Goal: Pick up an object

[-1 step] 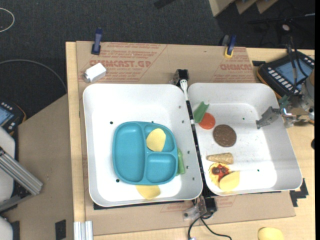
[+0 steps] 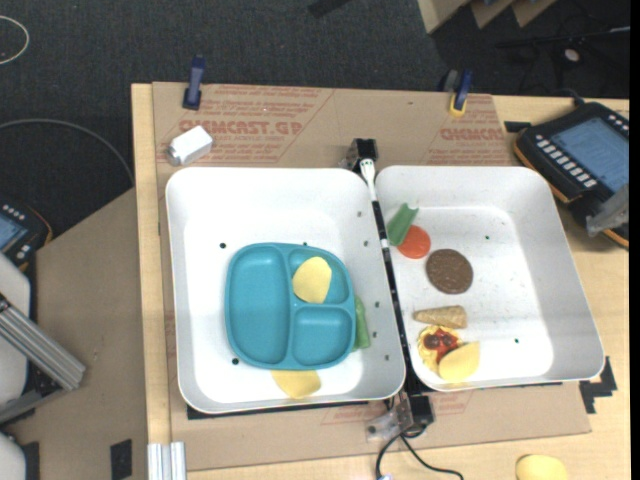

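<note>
Dark carpet surrounds the bench (image 2: 300, 118), where we see two white bins: the left bin (image 2: 200, 228) holds a teal tray (image 2: 265, 308) with a yellow piece (image 2: 312, 280) in its upper right compartment, and the right bin (image 2: 520, 228) holds a brown disc (image 2: 449, 270), a carrot (image 2: 409, 236), a cone (image 2: 441, 316) and a small heap (image 2: 448, 354). We judge the disc the easiest pick, lying flat and apart from its neighbours left of centre in the right bin, nearer the arm's side. We cannot tell the tool's state, nor which way the disc lies from it.
</note>
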